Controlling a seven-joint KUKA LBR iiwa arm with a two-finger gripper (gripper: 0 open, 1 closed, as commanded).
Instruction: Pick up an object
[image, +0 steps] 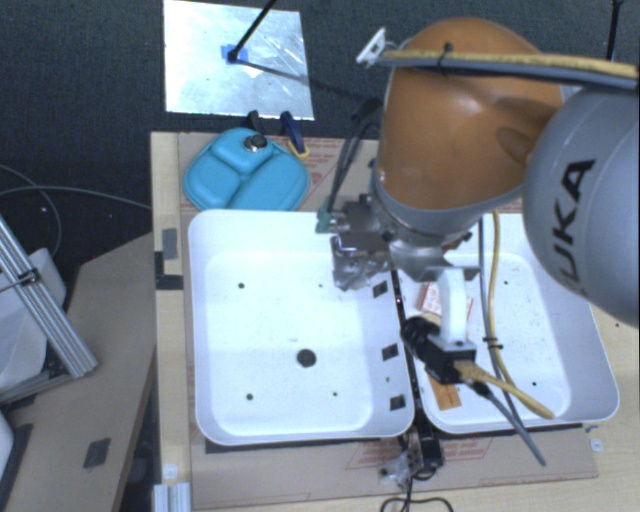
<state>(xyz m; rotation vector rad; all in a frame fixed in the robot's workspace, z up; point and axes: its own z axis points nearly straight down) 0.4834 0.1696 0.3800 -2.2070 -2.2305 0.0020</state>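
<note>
Gripper (350, 268) at centre frame, over upper-right part of left bin (260, 330). Its spread is unreadable from this angle; nothing seen held.

Nearest pick: small dark disc (306, 358), lower-mid of left bin, alone on bare floor.

Approach: centre over disc, drop straight, close low. Flat obj, prob easy to miss.

Alt: red-white packet (430, 298) in right bin (550, 340), partly hidden by arm.

Blue container (245, 172) sits above bins, upper left, no obstruction.

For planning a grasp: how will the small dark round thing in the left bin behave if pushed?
The dark round thing looks small, so it is probably light. It seems to lie flat on the smooth floor of the left bin, so a push would likely slide it. Its low shape may be hard to grip.
</note>
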